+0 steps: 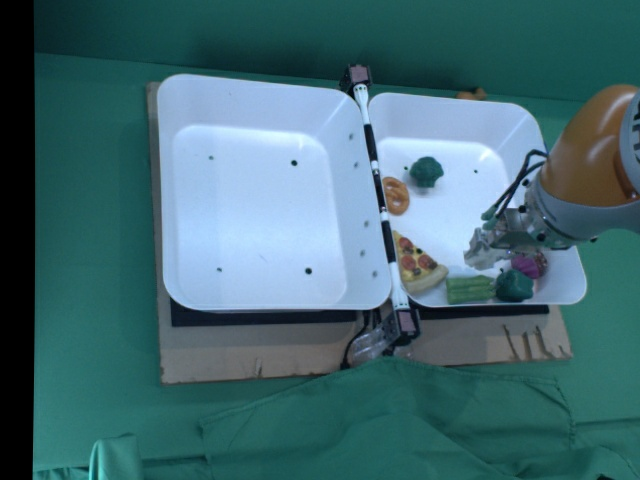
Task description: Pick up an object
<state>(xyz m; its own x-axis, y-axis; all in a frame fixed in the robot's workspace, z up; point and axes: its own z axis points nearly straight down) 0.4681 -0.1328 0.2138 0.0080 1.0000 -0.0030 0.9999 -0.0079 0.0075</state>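
The right bin [470,118] holds several toy foods. A green broccoli piece [426,171] lies near its middle, an orange pretzel [396,195] by its left wall, and a pizza slice [417,262] at the front left. A green ridged piece [469,289], a dark green lump [514,285] and a purple-pink toy [529,265] sit along the front right. My gripper [490,251] hangs low over the front right of this bin, just above the ridged piece and left of the purple toy. I see nothing clearly between its fingers.
The left bin [262,193] is bare white with a few small dark dots. A black and white bar [378,198] runs between the bins. Both stand on brown cardboard [250,363] over green cloth, with a cloth fold [420,418] at the front.
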